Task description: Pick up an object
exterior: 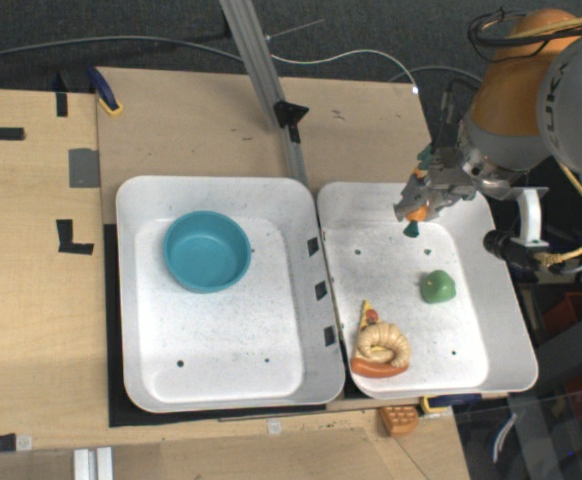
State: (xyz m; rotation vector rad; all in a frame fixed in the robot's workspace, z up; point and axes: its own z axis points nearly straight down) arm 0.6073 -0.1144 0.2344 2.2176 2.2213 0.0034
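We see end effector (423, 206) at right bin's (471, 368) 12 o'clock, gripping small orange piece (422, 211); pickup seemingly underway. Green ball (437, 287), shrimp toy (381, 348) untouched.

- The tabletop (201, 118) looked like pale, matt wood or board, faintly scuffed.
- Both white bins, the left bin (136, 368) and the right bin (491, 358), looked like smooth plastic with a soft sheen, speckled with dark flecks.
- The teal bowl (207, 252) seemed smooth, matt plastic.
- The green object (437, 287) looked dull and rubbery.
- The tan coiled toy (382, 346) appeared glossy.
- The arm (531, 78) had a smooth orange and grey shell with a slight shine.
- The slanted pole (256, 53) looked like brushed metal.
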